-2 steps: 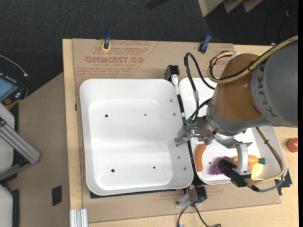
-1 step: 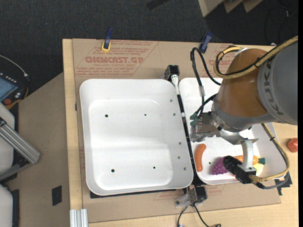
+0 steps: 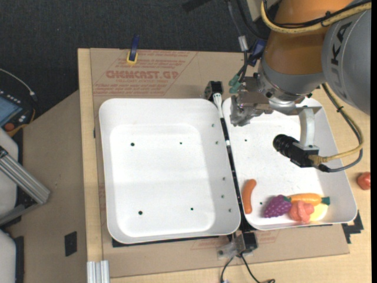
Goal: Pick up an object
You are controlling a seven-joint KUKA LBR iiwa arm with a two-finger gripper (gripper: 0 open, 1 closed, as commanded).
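A: Firstly, item one, the claw [image 3: 240, 118]. Condition?

B: Grey metal, mounted under the orange band of the arm [image 3: 306, 34], positioned over the far left corner of the right bin [image 3: 337, 158], close to the divide between the bins. Whether it is released or clenched, I cannot tell; the wrist housing covers it from above. Nothing is seen in its grasp, and whether it touches the bin floor cannot be judged.

A: Item two, nearest fitting?

B: One black cylindrical attachment [image 3: 293, 149], on a white bracket, to the right of the claw, hanging over the middle of the right bin. A yellow cable runs from it toward the right.

A: Item three, contents of the right bin?

B: All along the near edge, well apart from the claw. One orange sausage-shaped piece [image 3: 248, 195], lying lengthwise near the bin's left wall. One purple grape bunch [image 3: 276, 206], just right of it. One carrot [image 3: 307, 198], orange with a green end, touching a pink piece [image 3: 300, 212] and a yellow piece [image 3: 318, 213] bunched together beside the grapes.

A: Item four, left bin?

B: One white bin [image 3: 165, 170], four small dark dots on its floor.

A: Surroundings?

B: Cardboard sheet [image 3: 147, 69] with red lettering beneath both bins; one blue-and-yellow clip [image 3: 134, 50] at its far edge; one small red object [image 3: 364, 181] outside the right bin, at the right.
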